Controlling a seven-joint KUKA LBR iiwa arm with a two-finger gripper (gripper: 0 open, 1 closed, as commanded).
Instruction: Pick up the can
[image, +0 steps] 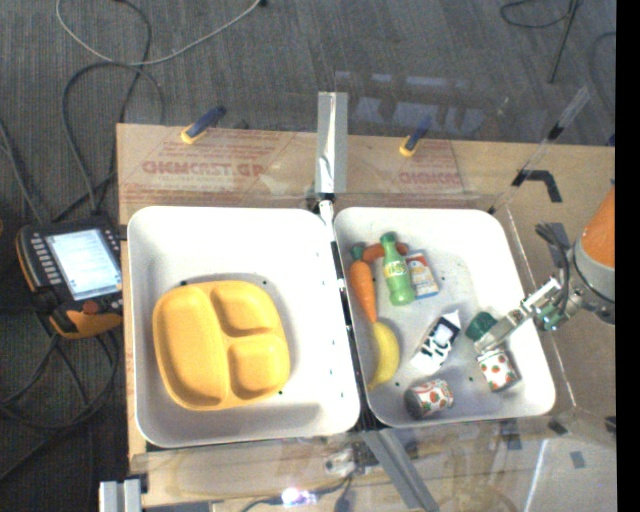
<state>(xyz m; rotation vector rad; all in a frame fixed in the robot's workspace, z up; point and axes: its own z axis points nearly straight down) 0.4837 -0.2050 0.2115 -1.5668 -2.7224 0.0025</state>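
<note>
A small can (430, 397) with a white label and red fruit print lies on its side near the front edge of the right bin (520, 250). A second, similar red-printed container (498, 370) stands just to its right. My gripper (527, 310) hangs over the right side of that bin, above and slightly right of the second container and well to the upper right of the can. It touches neither. A small teal object (481, 325) sits just left of the gripper tip.
The right bin also holds a carrot (362, 290), a green bottle (398, 272), a small carton (422, 275), a banana (383, 352) and a black-and-white carton (438, 340). A yellow divided tray (222, 342) lies in the left bin (150, 240).
</note>
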